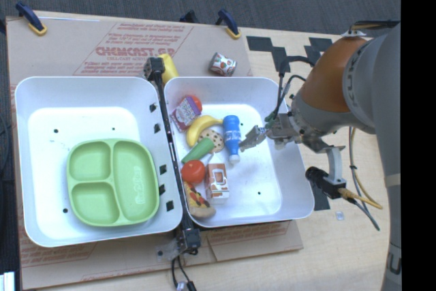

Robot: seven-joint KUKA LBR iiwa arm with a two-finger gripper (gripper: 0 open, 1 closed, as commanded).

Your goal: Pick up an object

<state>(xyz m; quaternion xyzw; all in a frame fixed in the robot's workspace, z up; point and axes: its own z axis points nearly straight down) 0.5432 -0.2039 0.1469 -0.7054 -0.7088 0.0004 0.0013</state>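
arm [368,78]: grey rounded casing w/ wide orange band [330,75] just behind the wrist. gripper [253,138] is small, metallic grey, w/ dark mount block behind it. thin black cables loop above the wrist. below/behind the claw: black bracket, white strut, yellow + orange wires trailing off.

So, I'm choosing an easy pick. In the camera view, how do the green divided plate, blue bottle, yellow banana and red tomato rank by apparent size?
1. Green divided plastic plate, by far the largest.
2. Yellow banana and blue plastic bottle look about alike; I won't rank them.
3. Round red tomato, smallest.
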